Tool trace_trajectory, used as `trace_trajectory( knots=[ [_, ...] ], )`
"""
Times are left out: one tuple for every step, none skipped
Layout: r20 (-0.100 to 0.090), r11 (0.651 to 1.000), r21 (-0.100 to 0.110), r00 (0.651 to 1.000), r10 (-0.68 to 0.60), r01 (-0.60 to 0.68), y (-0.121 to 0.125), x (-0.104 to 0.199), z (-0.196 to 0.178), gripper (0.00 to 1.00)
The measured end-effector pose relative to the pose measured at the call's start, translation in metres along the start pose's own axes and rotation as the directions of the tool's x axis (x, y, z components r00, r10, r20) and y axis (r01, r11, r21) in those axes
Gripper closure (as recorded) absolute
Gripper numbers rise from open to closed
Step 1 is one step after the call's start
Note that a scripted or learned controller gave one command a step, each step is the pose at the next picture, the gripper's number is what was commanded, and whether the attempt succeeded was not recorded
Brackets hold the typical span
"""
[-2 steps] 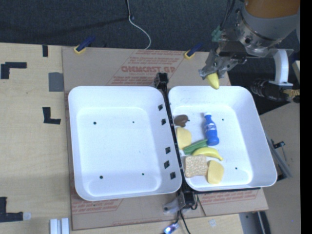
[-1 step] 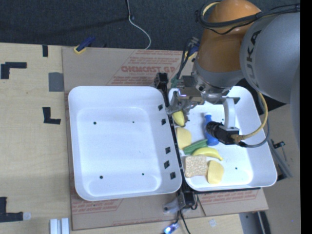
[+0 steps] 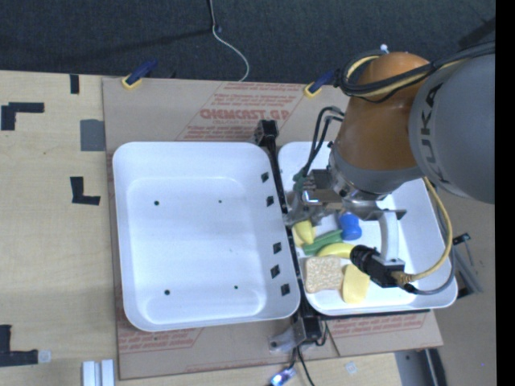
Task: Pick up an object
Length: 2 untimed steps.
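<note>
The arm (image 3: 402,135) is seen reaching in from the right and is bent steeply down over the right bin (image 3: 426,207), so that its orange band and grey upper link cover much of that bin's far half. The wrist is pointed downward toward the bin's left side, close to the divider where the two bins meet. The hand (image 3: 310,207) is lowered among the objects there, just above or against the yellow piece (image 3: 303,233); contact cannot be settled from this angle. Whether the hand is released or clenched cannot be told, as it is largely hidden beneath the wrist housing and cabling, and no object can be seen held by it.

The objects are gathered in the near left part of the right bin. A blue piece (image 3: 350,228) is seen just right of the hand, with a green piece (image 3: 326,240) lying between it and the yellow piece. A longer yellow object (image 3: 336,251) is lying just nearer the camera, and below it a tan, rough-textured block (image 3: 323,273) is resting beside another yellow object (image 3: 355,285). A black-and-orange fitting (image 3: 376,268) on a yellow cable is hanging over these.

The left bin (image 3: 193,232) is set beside the right one on a cardboard sheet (image 3: 233,111) laid on the worktop (image 3: 48,215).
</note>
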<state>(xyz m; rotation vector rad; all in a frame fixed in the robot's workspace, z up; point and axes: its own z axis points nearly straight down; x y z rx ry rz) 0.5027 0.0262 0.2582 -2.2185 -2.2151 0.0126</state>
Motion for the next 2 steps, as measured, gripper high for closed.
trace_trajectory(
  knots=[
    [0.0,1.0,-0.003,1.0,-0.004,0.004,0.007,0.027,0.041,1.0],
    [-0.001,1.0,-0.021,1.0,-0.003,0.003,0.046,0.014,-0.066,1.0]
  ],
)
